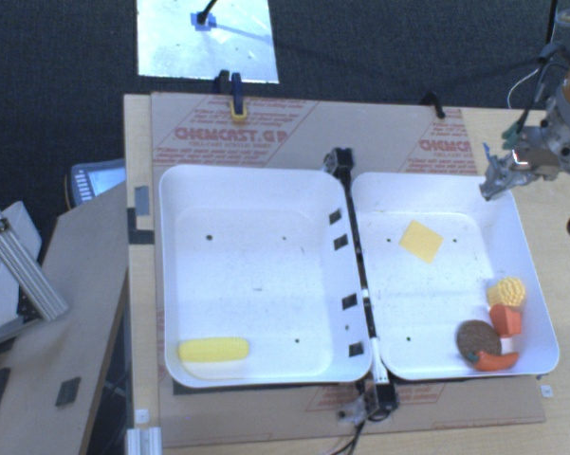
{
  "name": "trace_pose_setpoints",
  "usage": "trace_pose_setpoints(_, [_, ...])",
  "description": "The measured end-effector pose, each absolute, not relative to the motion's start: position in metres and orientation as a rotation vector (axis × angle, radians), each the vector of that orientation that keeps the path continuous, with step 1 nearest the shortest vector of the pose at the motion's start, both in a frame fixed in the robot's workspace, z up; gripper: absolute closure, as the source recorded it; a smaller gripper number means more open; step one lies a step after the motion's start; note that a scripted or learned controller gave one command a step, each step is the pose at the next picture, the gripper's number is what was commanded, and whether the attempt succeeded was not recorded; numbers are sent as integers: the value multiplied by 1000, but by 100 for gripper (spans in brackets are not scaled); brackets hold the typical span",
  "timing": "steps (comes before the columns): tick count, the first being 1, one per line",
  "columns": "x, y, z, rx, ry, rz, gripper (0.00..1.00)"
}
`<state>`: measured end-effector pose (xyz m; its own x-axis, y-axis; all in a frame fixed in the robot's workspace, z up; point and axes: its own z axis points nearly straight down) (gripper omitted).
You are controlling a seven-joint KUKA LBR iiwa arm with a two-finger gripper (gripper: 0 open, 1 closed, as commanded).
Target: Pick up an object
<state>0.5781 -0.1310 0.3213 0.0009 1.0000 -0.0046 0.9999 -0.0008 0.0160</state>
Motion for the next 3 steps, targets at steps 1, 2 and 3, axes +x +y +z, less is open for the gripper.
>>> trace_pose_setpoints(1, [532,-116,418,2207,2219,14,100])
trace_pose_setpoints(2, [495,-92,224,2229,2232,-12,100])
trace_pose_setpoints(3, [496,-162,330,2216,2206,7,100])
